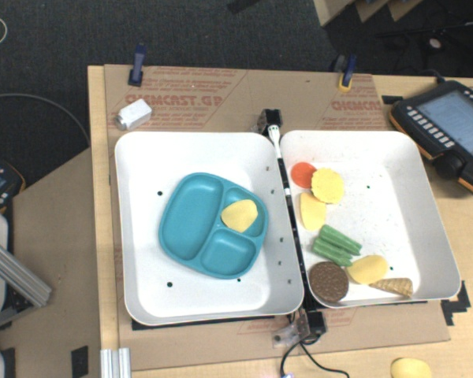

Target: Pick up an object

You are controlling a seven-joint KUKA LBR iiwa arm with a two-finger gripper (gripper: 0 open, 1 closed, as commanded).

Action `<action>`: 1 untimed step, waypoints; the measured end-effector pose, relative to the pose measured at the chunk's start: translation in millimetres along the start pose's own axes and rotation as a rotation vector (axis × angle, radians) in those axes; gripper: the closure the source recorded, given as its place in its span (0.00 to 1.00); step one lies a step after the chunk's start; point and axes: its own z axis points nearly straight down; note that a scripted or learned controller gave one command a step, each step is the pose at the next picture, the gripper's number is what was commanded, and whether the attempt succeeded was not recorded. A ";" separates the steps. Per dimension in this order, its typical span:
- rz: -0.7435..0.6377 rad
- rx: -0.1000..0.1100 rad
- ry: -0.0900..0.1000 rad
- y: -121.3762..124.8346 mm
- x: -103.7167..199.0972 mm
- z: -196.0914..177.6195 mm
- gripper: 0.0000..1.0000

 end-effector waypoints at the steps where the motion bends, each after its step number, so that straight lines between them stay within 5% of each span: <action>1: 0.000 0.017 0.006 -43.4 -7.8 101.7 1.00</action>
